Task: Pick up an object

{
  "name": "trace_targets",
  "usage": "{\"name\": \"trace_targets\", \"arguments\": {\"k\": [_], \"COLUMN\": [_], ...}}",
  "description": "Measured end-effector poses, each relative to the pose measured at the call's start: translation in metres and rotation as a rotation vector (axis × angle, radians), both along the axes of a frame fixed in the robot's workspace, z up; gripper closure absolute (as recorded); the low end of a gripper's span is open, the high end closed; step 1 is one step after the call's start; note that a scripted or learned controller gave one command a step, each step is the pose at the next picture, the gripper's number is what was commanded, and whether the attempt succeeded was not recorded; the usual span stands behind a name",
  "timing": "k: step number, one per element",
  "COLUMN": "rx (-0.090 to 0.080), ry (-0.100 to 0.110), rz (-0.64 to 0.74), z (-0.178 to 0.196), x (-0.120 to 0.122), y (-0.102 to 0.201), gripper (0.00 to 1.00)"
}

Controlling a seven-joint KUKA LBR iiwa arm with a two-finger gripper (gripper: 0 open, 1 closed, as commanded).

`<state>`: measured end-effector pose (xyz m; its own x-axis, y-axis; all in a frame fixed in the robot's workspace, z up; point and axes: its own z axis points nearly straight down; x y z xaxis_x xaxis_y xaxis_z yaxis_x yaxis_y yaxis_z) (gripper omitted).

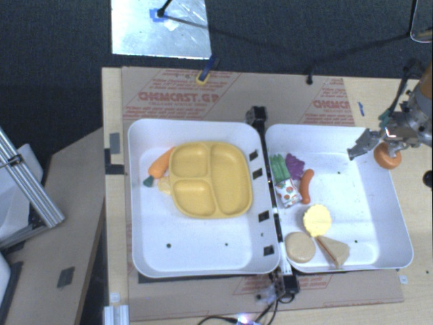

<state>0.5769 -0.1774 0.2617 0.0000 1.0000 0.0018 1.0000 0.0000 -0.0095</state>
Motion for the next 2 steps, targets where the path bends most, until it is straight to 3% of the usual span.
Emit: {"name": "trace_targets", "arguments": {"k": [1,2], "rx": [-0.002,-0.002], "ry": [-0.011,-0.01], "rz": [0.003,0.002], "z": [0.007,-0.035], "x": [0.002,0.007], "y": [0.0,0.0], "gripper": [0.0,0.0]}}
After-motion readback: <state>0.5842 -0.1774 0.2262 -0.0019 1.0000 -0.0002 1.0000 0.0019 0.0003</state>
